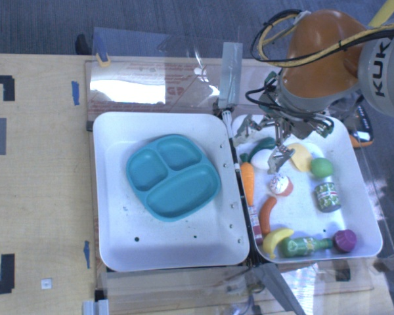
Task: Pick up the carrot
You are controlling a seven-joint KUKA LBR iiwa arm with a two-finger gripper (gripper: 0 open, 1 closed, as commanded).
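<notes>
A blue plate (pixel 174 176) sits in the left bin (pixel 111 241). The carrot (pixel 248 181) lies along the right bin's (pixel 364 209) left wall. Just right, the end effector (pixel 279 157) hovers, fingers slightly apart, holding nothing.

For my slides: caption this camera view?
Gripper hovers over the right bin of toy food, carrot lying by its left wall; blue plate in left bin.

Place: a robotics lab is suggested.
Evidence: taped bench (pixel 39 176), white bins (pixel 111 241), toy food beside gripper (pixel 280 155).
</notes>
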